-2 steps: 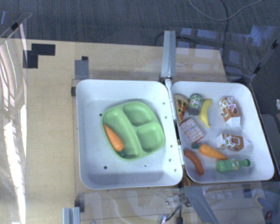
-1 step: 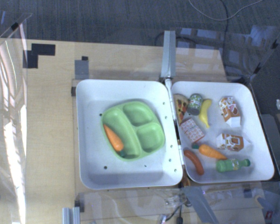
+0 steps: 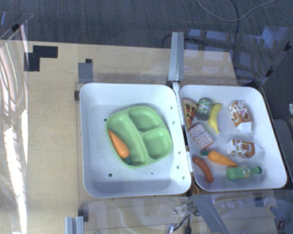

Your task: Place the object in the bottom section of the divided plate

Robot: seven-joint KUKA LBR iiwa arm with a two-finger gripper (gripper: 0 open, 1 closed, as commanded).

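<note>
End effector: we cannot tell if it is apart or together, nor the arm's pose.

The plate is green, smooth plastic w/ rounded corners, divided in three hollow sections. It lies flat, turned a bit, near the middle of the left bin. An orange carrot, tapered, w/ a small dark green end, lies in the long section at the plate's lower-left side, along its length. The other two sections, upper and right, are bare green.

The right bin is shallow and white like the left one; the two touch side by side on the pale wood tabletop. In it are approx. nine toy foods: a pizza slice at the left wall, a can, a yellow banana, two white-and-orange cartons, a checked red-white box, a second carrot, a red sausage and a green bottle lying on its side.
</note>
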